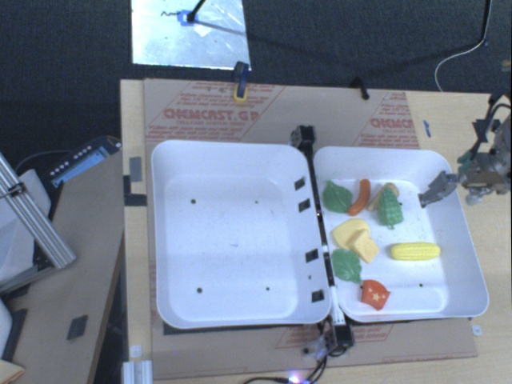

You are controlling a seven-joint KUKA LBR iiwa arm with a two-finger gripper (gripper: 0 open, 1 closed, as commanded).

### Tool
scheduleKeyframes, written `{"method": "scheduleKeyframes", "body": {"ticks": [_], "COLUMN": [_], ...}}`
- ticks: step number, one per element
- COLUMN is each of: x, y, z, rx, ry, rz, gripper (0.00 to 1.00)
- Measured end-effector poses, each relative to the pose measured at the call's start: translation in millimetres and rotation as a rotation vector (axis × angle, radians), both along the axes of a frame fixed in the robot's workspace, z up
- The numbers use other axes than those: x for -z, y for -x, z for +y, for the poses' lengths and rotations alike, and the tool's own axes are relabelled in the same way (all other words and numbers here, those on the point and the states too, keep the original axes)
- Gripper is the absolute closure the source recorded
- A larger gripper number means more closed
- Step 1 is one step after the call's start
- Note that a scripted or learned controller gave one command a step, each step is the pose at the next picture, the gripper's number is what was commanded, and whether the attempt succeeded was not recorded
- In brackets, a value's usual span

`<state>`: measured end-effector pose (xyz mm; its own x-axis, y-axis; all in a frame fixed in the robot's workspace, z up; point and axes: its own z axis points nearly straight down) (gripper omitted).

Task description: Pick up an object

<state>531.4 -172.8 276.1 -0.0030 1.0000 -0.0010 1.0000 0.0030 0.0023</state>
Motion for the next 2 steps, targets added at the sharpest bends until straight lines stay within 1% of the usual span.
{"method": "scheduleKeyframes", "body": {"ticks": [1,2], "x": [-11,-72], "y": [-1,4], "z": [0,127], "rx": [-0.004,-0.013], "ry": [0.001,-0.004], "rz": [-0.004,-0.007], "gripper": [1.00,1.00]}}
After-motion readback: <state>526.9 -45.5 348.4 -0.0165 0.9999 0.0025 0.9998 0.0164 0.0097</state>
